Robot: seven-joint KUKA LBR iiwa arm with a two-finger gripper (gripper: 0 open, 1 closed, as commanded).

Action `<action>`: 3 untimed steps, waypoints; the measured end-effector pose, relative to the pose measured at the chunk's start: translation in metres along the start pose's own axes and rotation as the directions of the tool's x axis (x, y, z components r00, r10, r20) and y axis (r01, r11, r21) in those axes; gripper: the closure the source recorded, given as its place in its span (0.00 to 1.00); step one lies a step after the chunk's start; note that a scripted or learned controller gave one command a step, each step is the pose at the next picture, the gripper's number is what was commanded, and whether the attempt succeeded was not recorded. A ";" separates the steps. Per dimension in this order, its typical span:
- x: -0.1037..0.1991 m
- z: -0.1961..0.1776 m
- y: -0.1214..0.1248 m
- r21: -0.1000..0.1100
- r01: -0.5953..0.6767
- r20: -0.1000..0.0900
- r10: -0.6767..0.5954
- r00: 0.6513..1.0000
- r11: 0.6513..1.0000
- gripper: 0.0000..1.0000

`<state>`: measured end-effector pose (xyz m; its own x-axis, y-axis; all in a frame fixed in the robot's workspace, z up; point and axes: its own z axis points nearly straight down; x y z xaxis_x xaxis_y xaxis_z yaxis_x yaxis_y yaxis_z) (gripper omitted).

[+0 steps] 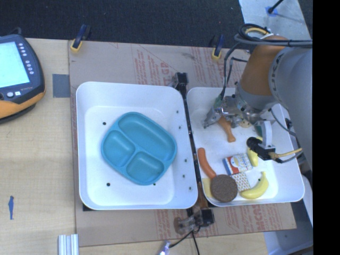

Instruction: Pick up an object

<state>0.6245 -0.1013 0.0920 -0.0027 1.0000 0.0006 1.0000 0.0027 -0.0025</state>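
Left bin [85, 142]: white, with small dark dots on its floor. Divided tray [138, 148] inside it: uniform light blue. Right bin [284, 190]: white. Contents of right bin: sausage [206, 163], orange-red; round cookie [223, 188], dark brown; banana [256, 188], yellow; small carton [237, 164], white with red and blue print; carrot-like piece [229, 132], orange. Arm [276, 73]: grey, with an orange band. Counter [37, 174]: pale wood grain, overlaid by brown cardboard [149, 62] bearing faded red lettering. Clamps [78, 39] at the cardboard's far edge: blue and yellow. Handheld pendant [16, 73]: grey and orange, pale screen.
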 end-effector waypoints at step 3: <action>0.057 -0.101 -0.014 0.000 0.002 -0.001 -0.002 1.000 1.000 1.00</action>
